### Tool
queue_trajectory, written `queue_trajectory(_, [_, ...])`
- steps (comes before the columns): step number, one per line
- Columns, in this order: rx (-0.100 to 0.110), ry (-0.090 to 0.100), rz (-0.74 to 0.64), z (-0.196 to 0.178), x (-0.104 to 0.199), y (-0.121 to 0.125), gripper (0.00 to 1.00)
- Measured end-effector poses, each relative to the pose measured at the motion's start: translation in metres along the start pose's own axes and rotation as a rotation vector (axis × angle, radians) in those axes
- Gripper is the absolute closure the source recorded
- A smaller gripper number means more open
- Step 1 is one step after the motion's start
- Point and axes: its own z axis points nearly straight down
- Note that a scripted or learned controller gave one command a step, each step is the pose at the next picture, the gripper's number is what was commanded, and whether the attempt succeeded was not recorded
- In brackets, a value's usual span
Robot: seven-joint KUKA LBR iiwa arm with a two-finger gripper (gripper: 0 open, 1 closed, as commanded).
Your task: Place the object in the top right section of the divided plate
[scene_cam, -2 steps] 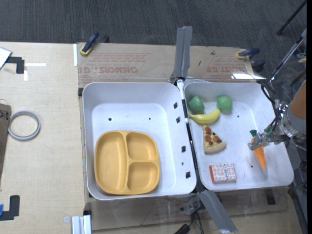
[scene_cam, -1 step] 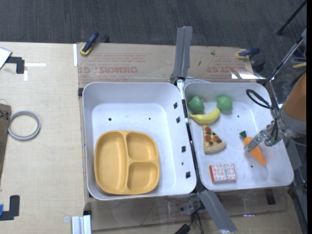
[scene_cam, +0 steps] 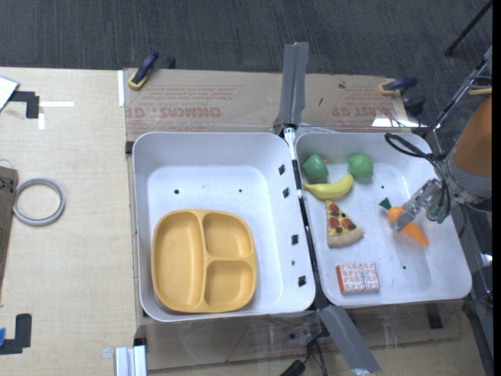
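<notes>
Left bin [scene_cam: 149,163]: shallow, white, on the worktop [scene_cam: 70,288]; carries the divided plate.
Divided plate [scene_cam: 205,261]: yellow, three sections, one long section on its left side and two smaller ones stacked on its right; it lies in the near half of the left bin, flat.
Top right section [scene_cam: 227,237]: the upper of the two small sections, bare yellow surface.
Right bin [scene_cam: 450,276]: white, set just beside the left bin, a grey divider strip running between the two.
Carrot [scene_cam: 410,227]: orange toy with a small green top at its far-left end, lying in the right part of the right bin; it is the item directly at the gripper.
Gripper [scene_cam: 407,218]: reaches in from the right, tilted down toward the left, tips at the carrot; whether its fingers are apart or closed on the carrot cannot be told from this angle.
Arm [scene_cam: 473,151]: orange band at the right edge, above the bin's right rim.
Banana [scene_cam: 329,186]: yellow, far-left part of the right bin.
Green items [scene_cam: 315,165]: two round pieces, one just behind the banana, the other [scene_cam: 360,164] off its right end.
Pizza slice [scene_cam: 341,225]: toy, near the banana, pointing away from the viewer.
Red box [scene_cam: 357,277]: small, flat, near side of the right bin.
Tape roll [scene_cam: 35,201]: grey ring on the worktop, well left of both bins.
</notes>
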Motion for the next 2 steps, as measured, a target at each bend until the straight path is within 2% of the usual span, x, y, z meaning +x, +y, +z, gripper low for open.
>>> queue_trajectory(1, [-0.003, 0.001, -0.320, 0.0066, -0.0190, 0.0227, 1.00])
queue_trajectory(2, [-0.004, 0.002, -0.591, 0.0064, -0.0213, 0.0265, 1.00])
